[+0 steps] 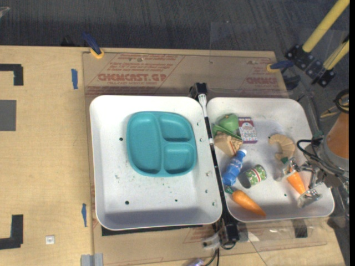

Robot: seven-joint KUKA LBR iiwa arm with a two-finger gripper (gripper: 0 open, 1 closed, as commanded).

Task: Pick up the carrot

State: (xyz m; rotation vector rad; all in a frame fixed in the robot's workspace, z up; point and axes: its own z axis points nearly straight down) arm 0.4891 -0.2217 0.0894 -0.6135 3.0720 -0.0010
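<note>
I see two carrots, lower right: one (247, 201) lying free, another (295, 182) at the hand (308, 188); can't tell its grip. Light, rigid, slick, tapered; I'd pinch mid-body.

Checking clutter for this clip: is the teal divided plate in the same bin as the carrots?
No: the teal plate sits in the left bin, while both carrots lie in the right bin.
</note>
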